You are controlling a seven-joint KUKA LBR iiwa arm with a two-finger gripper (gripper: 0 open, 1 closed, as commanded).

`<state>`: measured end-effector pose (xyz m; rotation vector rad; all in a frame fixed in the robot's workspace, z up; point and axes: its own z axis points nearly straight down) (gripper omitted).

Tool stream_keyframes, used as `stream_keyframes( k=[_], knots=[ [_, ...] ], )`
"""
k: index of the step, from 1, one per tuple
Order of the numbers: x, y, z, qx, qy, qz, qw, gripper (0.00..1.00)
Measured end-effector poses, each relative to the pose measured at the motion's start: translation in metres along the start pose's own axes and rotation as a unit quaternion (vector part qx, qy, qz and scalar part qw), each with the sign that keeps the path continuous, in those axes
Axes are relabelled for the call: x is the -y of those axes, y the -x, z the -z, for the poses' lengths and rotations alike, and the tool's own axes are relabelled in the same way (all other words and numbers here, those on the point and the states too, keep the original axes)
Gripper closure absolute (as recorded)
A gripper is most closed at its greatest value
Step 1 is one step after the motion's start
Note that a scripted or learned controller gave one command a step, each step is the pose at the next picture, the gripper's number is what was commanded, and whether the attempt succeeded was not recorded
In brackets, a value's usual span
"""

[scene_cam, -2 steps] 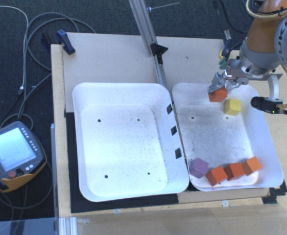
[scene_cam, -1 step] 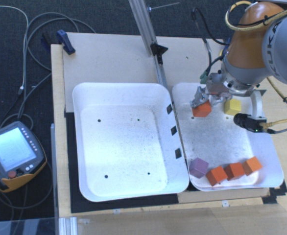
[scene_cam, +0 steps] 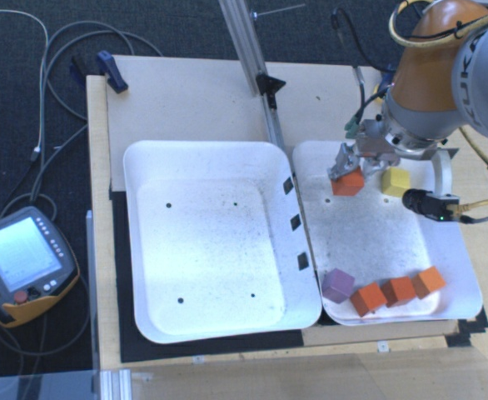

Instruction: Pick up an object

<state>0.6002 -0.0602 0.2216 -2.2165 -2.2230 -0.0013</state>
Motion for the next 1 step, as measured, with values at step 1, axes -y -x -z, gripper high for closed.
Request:
stream_keyframes(
  k=[1],
  knots=[
    [0.0715, -0.0776, -0.0241, -0.002, -0.005, 0.003, 1.0, 1.0]
  ],
)
